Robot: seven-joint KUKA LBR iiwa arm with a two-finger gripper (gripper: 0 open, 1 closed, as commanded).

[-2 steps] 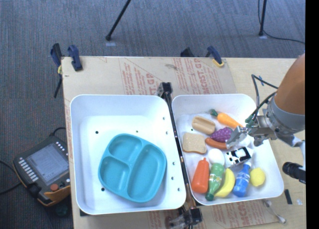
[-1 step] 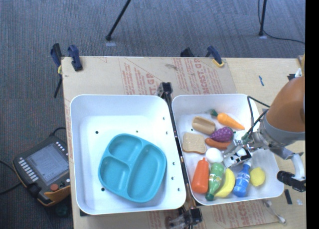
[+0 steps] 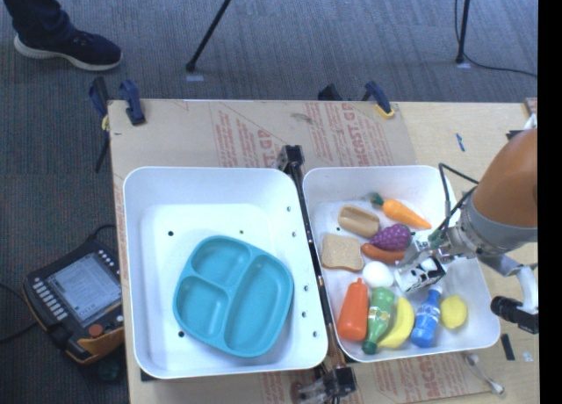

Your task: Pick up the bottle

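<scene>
Bins sit side by side on your desk (image 3: 263, 130). The left bin (image 3: 145, 218) holds a blue divided plate (image 3: 233, 295) with three compartments, lying flat near the bin's middle. The right bin (image 3: 351, 184) is crowded with toy food: a carrot (image 3: 406, 212) near the far side, a hot dog bun (image 3: 358, 220) just left of it, purple grapes (image 3: 392, 237) below the carrot, a slice of bread (image 3: 341, 254) at the left and a white egg (image 3: 378, 274) beside it. Along the near wall you see an orange bottle (image 3: 353, 310), a green bottle (image 3: 379, 313) touching it, a banana (image 3: 399, 323), a blue bottle (image 3: 427, 316) with a white cap, and a lemon (image 3: 453, 312) at the right. All three bottles lie in this right bin, near its front edge. The end effector (image 3: 423, 269) hangs over the right bin's middle, just above the blue bottle's cap and beside the egg; you cannot tell from here whether it is released or clenched, and nothing shows in its grasp.
</scene>
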